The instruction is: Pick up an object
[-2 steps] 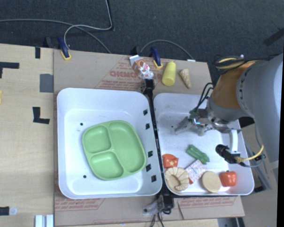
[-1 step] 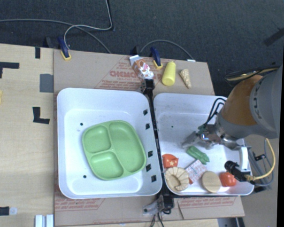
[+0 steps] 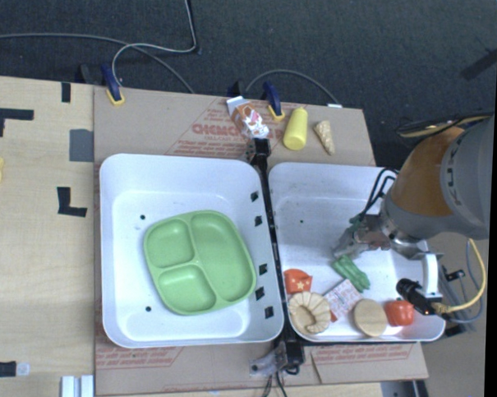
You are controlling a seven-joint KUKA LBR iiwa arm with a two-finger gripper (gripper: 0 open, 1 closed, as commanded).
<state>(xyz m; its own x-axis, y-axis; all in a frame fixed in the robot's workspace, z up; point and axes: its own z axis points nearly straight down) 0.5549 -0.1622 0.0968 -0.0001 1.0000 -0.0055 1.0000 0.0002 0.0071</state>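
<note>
My gripper reaches into the right bin from the right, its tip just above a green vegetable-like toy. Along that bin's front lie a red-orange piece with a star, a tan croissant-like toy, a small pink-and-white packet, a beige round piece and a red tomato-like toy. I see nothing held between the fingers.
The left bin holds a green divided plate. Behind the bins on the cardboard lie a small carton, a yellow bottle-like toy and a tan cone. The arm's grey body and orange band stand over the right edge.
</note>
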